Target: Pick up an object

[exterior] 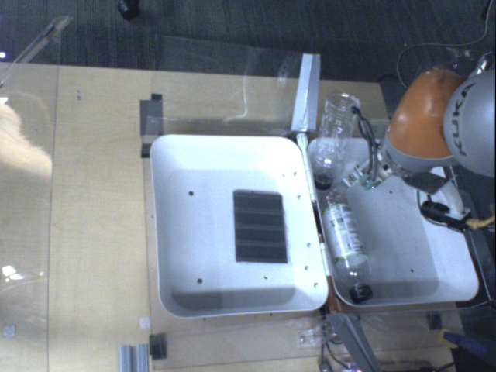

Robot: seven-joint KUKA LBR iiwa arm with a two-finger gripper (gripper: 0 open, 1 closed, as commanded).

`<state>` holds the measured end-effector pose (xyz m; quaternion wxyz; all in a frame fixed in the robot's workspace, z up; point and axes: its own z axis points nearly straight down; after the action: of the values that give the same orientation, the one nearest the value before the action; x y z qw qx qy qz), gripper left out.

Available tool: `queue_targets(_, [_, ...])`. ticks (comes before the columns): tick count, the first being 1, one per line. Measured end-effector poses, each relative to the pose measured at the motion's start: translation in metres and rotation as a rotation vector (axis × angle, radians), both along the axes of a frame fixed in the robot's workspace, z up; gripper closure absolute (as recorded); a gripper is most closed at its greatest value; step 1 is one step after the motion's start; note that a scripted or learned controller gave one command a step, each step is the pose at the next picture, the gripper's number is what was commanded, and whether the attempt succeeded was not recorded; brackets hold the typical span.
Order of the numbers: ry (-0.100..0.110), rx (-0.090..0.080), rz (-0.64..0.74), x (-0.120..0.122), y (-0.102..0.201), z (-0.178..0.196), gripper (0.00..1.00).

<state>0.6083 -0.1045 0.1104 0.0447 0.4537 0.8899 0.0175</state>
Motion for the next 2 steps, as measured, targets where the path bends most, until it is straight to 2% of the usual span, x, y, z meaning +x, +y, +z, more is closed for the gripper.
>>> queue_targets(1, [-0.001,-0.001,0.019,-0.0004,0.0008,0.0006,0.0])
queue_targets(2, [-0.008,-0.011,0.113,0.0017,0.0015,0.0029,0.0])
